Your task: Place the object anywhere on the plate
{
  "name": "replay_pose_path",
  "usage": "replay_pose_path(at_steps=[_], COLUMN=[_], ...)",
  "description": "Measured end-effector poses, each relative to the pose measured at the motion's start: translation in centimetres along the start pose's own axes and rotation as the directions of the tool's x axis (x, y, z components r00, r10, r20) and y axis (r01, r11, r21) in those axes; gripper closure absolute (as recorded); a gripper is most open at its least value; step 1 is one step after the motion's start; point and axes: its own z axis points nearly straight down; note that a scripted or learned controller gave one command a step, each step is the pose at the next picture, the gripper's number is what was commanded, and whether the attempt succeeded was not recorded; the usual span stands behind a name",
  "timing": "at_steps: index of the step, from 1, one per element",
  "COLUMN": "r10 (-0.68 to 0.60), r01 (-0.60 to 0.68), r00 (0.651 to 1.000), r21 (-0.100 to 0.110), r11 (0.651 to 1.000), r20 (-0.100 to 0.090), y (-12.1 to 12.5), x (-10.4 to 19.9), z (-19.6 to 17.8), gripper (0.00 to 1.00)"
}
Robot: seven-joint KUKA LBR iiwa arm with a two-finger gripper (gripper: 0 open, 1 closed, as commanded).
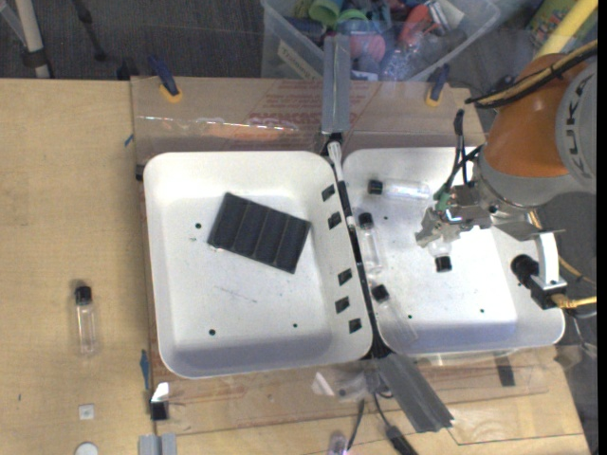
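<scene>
Tabletop: wooden tabletop carries two shallow white bins side by side, and we read the scene from its front edge back.
Nearest edge: a clear vial with a dark cap lies on the bare wood left of the bins, well apart from the work, so we judge it a stray and no part of the task.
Left bin: the left bin holds a dark ribbed rectangular slab, lying flat and turned at a slant; we take this for the plate, set alone so that anything can be put down anywhere on it.
Divider: a row of small black tabs runs along the seam between the bins.
Right bin: the right bin holds a clear vial just beside the seam and another clear vial with a black cap near the back wall; a small dark piece lies just beneath the pincer.
Pincer: the pincer hangs low over the right bin, and we cannot tell whether it is open, closed or gripping anything.
Task's thing: we judge it lies in the right bin, but which piece is too small to tell; nothing rests on the plate.
Background: a clear tub of coloured toys stands behind the bins.
</scene>
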Motion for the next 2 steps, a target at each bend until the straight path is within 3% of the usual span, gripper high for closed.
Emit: replay_pose_path(at_steps=[1,2], r10=[0.124,-0.195], r01=[-0.124,0.195], r00=[0.992,0.981], r21=[0.001,-0.001], r11=[0.992,0.981], r20=[0.001,0.002], y=[6.8,10.9], x=[4.6,8.1], z=[0.0,-0.1], gripper=[1.0,1.0])
